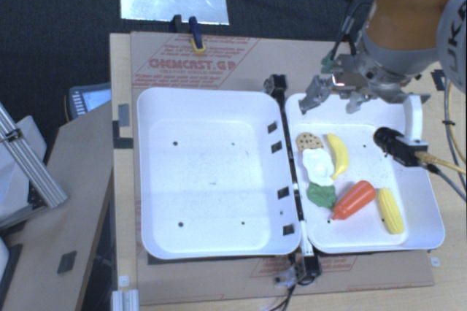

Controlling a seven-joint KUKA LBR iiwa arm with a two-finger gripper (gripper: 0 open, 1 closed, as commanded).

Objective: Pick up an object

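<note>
- End effector (332, 99) hovers at the right bin's (423, 233) far edge, fingers spread, pinching nothing.
- Toys cluster near-left of it: banana (337, 155), carrot (354, 200), corn (390, 210).
- My call: descend on the banana, straddling its narrow width.

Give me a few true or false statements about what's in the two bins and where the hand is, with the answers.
1. The banana lies in the right bin. True.
2. The carrot lies in the left bin. False: it lies in the right bin.
3. The corn lies right of the carrot. True.
4. The hand grips the banana. False: it hangs above the right bin's far edge, nothing between its fingers.
</note>
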